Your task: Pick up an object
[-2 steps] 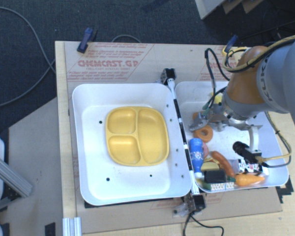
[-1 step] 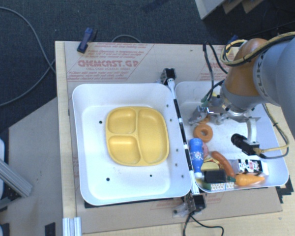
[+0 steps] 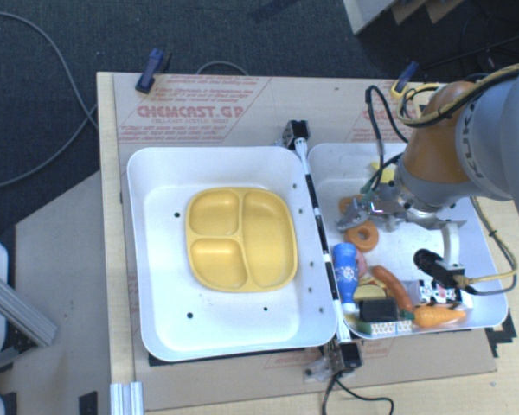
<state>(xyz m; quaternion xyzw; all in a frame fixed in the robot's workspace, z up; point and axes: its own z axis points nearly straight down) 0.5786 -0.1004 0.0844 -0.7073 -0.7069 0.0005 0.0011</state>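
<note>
Grey arm [image 3: 467, 137] bends low over right bin [image 3: 329, 158].

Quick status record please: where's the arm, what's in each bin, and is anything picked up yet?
arm: grey arm reaching in from the right, over the right bin
tool: low in the right bin's upper left, next to the orange ring
left bin: yellow divided plate, lying flat
right bin near edge: blue-capped bottle, sausage-shaped toy, carrot-like piece
held: nothing visibly lifted; grip cannot be judged
</note>
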